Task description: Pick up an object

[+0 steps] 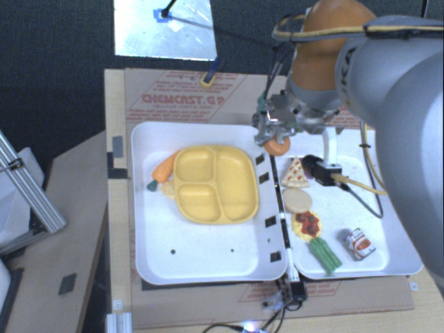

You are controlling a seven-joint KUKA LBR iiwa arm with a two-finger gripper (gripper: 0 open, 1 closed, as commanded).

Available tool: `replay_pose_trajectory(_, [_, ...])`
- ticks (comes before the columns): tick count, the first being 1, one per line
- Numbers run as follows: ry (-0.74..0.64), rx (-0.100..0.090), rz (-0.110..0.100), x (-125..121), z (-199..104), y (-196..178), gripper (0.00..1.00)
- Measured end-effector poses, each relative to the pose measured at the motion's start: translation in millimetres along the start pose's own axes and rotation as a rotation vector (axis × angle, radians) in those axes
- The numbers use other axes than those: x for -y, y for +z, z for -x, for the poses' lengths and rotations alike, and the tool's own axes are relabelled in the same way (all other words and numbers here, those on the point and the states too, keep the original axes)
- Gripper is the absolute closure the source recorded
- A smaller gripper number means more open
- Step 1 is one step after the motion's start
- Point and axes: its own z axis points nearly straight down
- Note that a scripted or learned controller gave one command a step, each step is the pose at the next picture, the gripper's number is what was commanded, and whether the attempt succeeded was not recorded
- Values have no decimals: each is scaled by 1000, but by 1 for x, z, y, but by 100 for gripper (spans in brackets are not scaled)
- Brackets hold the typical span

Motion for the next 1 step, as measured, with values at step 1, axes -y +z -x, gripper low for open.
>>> replay_pose_trajectory(1, [1, 1, -1, 2, -8, -3, 100])
